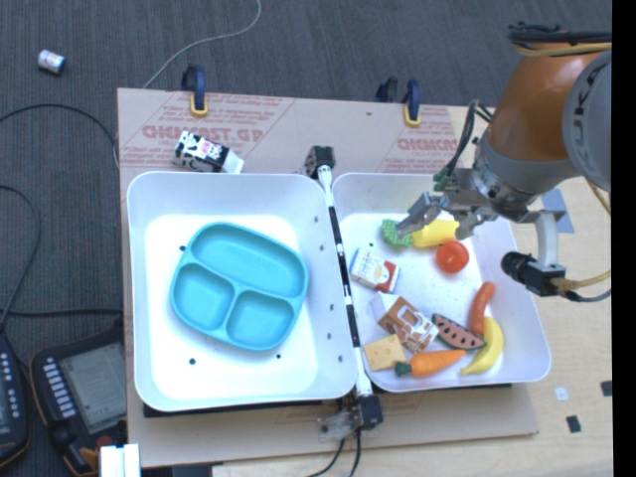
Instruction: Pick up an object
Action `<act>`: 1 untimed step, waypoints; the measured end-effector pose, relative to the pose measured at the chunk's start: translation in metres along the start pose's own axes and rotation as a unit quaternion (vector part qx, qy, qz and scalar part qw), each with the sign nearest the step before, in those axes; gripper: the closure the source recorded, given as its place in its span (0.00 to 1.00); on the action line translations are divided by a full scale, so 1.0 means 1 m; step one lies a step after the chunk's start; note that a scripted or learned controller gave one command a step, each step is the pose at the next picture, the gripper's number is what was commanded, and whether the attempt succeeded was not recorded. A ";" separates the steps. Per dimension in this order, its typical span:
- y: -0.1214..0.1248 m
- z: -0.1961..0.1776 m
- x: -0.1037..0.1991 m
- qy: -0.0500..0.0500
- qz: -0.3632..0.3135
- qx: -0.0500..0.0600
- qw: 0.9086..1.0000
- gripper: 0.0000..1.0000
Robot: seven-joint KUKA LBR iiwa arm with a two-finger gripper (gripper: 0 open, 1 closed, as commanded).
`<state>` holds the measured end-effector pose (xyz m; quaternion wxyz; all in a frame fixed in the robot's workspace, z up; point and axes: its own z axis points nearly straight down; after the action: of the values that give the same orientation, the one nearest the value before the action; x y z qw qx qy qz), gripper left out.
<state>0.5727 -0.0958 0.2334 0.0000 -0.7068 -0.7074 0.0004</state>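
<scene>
Hovering low over the upper part of the right bin [527, 361], the gripper [437, 217] sits right at a yellow toy corn [437, 234] with a green leafy end [395, 233]. Dark fingers [421, 210] reach down on either side of the corn's top, but whether they are spread or pinching it I cannot tell; the wrist hides the contact

Corn rests on the bin floor or close to it, not visibly lifted. Judgement: grasp stage at best, nothing raised yet, so the pick is not done

Other candidates in the same bin: red tomato [452, 256] just beside the corn, small red-and-white carton [375, 270] nearer the divider, red chili [481, 306], banana [488, 348], watermelon slice [458, 332], carrot [434, 363], cheese wedge [383, 353], brown snack packet [407, 323]

Left bin [139, 266] holds a blue divided plate [238, 284], well apart from the arm

Left to do: secure a grip, lift clear of the bin. Crowding by the tomato could spoil the grasp
</scene>
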 end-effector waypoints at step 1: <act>-0.007 0.134 -0.015 -0.001 0.001 -0.006 1.000 0.00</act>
<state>0.5654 -0.1110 0.0997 -0.0046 -0.7077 -0.7065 -0.0032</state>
